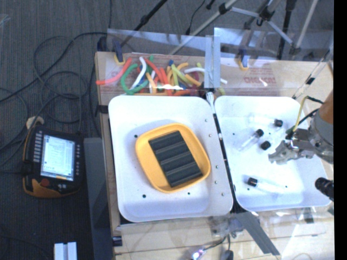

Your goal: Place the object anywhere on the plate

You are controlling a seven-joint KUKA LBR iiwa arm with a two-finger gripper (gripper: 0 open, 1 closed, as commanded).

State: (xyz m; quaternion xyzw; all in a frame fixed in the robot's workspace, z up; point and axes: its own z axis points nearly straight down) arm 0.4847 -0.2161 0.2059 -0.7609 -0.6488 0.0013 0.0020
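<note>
Two shallow white bins sit side by side on the wooden surface (162, 242). In the middle of the left white bin (124, 118) lies the yellow rounded-rectangular plate (145, 161), turned at a slant, and a dark grey ribbed rectangular block (174, 158) rests on it, covering most of its centre.

The right white bin (238, 194) holds several small clear plastic tubes with black caps — one tube (250, 140) left of the bin's centre, a black cap (265, 144) just beside it, another black-capped piece (278, 123) toward the upper right, and a longer clear tube (264, 184) lying low in the bin.

The grey metal end effector (282, 155) hangs low over the right part of that bin, at the right of the frame, with the arm's wrist behind it running off the frame's edge. Whether its fingers are spread or closed cannot be told from here, and nothing can be seen between them.

Behind the bins, toward the upper middle of the frame, a tangle of coloured flexible tubes (157, 75) — red, orange, green, white — lies along the surface's back edge. At the far left, on the dark floor, rests an orange-and-grey handheld control pendant (51, 157) with a lit screen.
</note>
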